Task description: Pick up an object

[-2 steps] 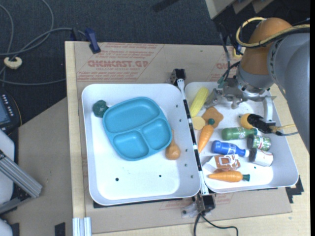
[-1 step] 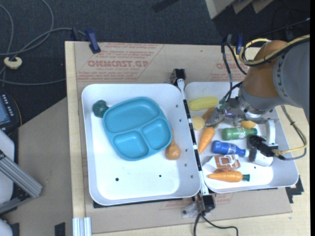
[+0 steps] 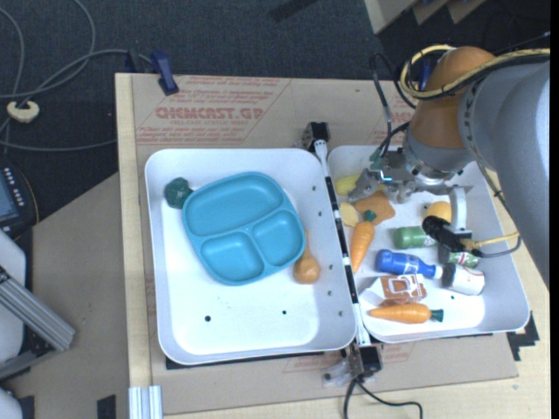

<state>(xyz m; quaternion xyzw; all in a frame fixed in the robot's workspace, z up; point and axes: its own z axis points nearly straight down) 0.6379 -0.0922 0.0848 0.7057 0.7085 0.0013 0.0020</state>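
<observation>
Arm low over right bin (image 3: 507, 317); gripper (image 3: 384, 180) near its back left corner, grip state impossible to tell. Carrot (image 3: 360, 244) just below: probably light, hard, slippery plastic; pinch across thick middle.

Cardboard sheet (image 3: 218, 112) under both bins; blue clamp (image 3: 162, 72) at far-left corner; cables (image 3: 52, 24) on dark carpet far left.
</observation>
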